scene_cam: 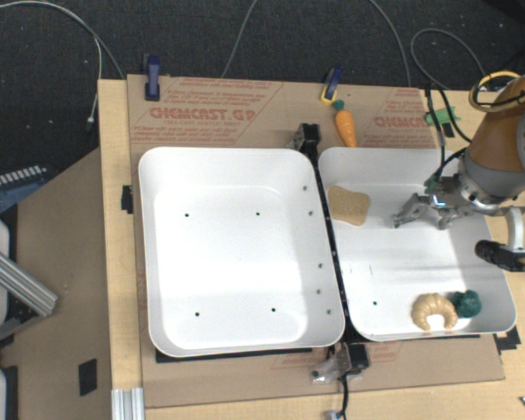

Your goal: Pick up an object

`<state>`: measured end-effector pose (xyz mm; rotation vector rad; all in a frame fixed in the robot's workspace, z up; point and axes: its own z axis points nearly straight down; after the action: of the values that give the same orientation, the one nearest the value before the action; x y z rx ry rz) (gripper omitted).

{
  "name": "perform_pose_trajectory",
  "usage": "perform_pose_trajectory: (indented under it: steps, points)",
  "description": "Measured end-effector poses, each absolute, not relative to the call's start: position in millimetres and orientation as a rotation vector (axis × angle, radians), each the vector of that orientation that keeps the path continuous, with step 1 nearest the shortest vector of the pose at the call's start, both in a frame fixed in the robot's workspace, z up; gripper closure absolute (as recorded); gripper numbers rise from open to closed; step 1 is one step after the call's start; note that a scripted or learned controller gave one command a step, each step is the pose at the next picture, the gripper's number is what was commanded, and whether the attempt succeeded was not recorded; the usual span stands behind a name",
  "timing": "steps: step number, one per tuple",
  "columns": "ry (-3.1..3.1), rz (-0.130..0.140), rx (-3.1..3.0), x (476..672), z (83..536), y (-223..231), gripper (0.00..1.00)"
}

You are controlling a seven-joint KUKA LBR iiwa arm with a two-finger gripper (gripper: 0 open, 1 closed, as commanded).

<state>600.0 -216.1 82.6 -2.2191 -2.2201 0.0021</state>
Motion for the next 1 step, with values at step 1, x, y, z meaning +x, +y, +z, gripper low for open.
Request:
perform_pose_trajectory:
  steps: [1]
  points:
    - [-2.224,-0.002,-2.222,601.5,96.1,-216.4,1.0]
